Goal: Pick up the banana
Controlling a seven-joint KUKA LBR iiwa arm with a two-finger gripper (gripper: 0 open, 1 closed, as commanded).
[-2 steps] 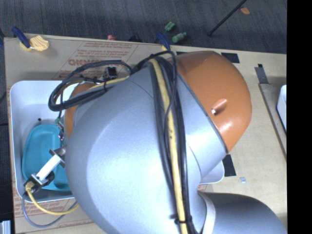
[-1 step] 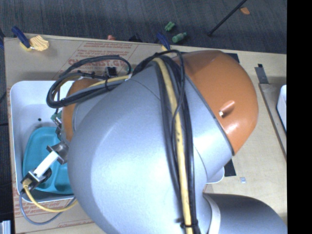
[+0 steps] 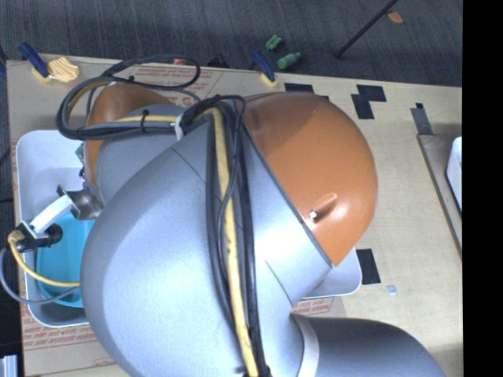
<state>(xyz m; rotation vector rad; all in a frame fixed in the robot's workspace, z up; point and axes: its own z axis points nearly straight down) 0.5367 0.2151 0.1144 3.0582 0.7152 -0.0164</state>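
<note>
While cables [image 3: 228,210] drape it, one arm [image 3: 181,250], one bin [image 3: 31,155].

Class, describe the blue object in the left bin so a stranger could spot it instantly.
Start at the big grey and orange arm covering mid-picture. Move to its left edge, where the white left bin shows. The blue object lies there beside a yellow cable; it is the sole bright blue thing within those white walls.
</note>
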